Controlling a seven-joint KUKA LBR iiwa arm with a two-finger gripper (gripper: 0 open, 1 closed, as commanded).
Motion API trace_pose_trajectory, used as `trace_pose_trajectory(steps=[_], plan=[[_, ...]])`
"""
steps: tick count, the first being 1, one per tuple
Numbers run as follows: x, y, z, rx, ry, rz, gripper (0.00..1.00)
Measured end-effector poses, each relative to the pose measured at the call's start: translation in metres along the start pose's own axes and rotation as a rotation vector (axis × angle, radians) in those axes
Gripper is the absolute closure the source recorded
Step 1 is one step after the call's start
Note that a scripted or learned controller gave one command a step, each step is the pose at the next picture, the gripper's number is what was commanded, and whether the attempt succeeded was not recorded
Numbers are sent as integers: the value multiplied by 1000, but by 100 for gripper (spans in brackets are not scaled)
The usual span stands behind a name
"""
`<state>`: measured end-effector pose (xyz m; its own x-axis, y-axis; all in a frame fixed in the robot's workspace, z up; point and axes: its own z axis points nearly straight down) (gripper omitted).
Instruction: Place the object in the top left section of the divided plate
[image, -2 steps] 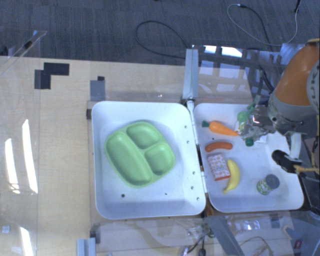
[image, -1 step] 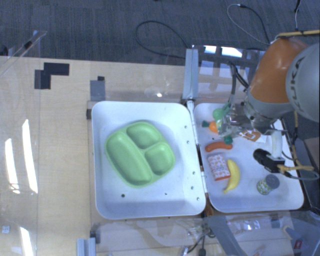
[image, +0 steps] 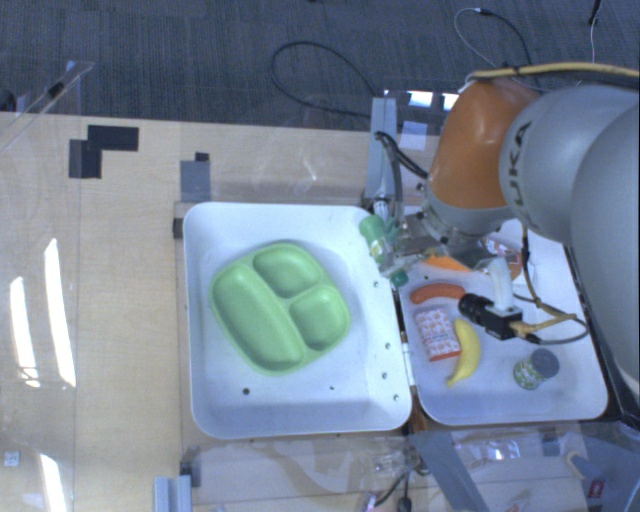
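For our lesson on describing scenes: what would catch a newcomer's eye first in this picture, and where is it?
The big grey arm with its orange band fills the upper right, reaching down over the right bin. The bright green divided plate lies in the middle of the left bin. A yellow banana lies in the right bin, beside a red-and-white packet.

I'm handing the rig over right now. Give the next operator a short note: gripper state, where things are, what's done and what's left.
Gripper: over the seam between the two bins, at the left bin's upper right corner, with something green at its tip; grasp not confirmed.
Green divided plate: in the left bin, all sections bare.
Right bin: banana, sausage, carrot, red packet, small can.
Done: nothing placed.
Left: carry the object to the plate's top left section and release.
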<state>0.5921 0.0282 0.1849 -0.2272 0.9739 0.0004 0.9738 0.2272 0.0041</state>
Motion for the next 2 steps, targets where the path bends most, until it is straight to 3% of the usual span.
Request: trace_pose_trajectory(steps=[1, 2], plan=[[49, 15, -41, -2, -1, -102, 100], [125, 23, -47, -1, 0, -56, 100]])
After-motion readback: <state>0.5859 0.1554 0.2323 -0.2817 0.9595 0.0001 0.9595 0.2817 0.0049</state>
